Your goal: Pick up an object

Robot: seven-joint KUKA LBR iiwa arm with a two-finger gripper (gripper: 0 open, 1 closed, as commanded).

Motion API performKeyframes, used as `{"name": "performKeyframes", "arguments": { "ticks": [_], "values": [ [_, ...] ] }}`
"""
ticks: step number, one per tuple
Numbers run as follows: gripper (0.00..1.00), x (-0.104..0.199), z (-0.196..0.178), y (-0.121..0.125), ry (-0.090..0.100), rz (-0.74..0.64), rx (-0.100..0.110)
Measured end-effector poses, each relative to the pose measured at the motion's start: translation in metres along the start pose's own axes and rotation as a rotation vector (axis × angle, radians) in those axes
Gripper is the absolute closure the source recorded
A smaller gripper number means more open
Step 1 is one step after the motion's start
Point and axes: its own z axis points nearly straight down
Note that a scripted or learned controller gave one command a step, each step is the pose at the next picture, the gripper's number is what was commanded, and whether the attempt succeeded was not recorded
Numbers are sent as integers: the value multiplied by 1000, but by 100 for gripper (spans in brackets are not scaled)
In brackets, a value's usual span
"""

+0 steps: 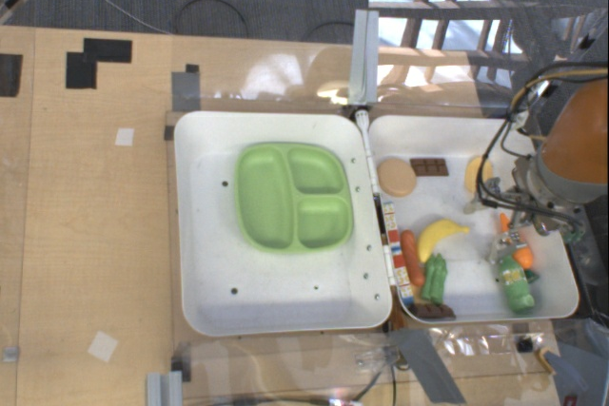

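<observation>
1. Where the gripper (514, 238) is hanging at the right side of the frame, over the right bin (569, 299), its fingers are pointing down at a green bottle with an orange cap (519, 285); whether the jaws are wide, narrow or closed on the bottle cannot be told, since cables and the wrist are covering them.
2. The bottle is lying at the lower right of that bin, its cap end toward the gripper.
3. To the left of the gripper, a yellow banana (440, 234) is lying near the bin's middle, with a green toy (435, 279) just below it and an orange-red carrot-like piece (410, 254) beside that.
4. A dark brown bar (435, 310) is sitting at the bin's lower edge.
5. Toward the upper part of the bin, a tan round disc (397, 177) is resting beside a brown chocolate piece (429, 168), and a yellow item (473, 172) is partly hidden behind the cables.
6. The left bin (205, 299) is holding a light green divided plate (291, 196) at its centre.
7. The orange band of the arm (579, 138) is filling the right edge.
</observation>
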Motion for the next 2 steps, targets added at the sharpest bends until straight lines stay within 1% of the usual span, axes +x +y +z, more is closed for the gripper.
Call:
{"name": "performKeyframes", "arguments": {
  "ticks": [1, 2],
  "values": [
    [100, -6, -15, 1, -16, -7, 6],
    [0, -6, -14, 1, -15, -8, 5]
  ]
}}
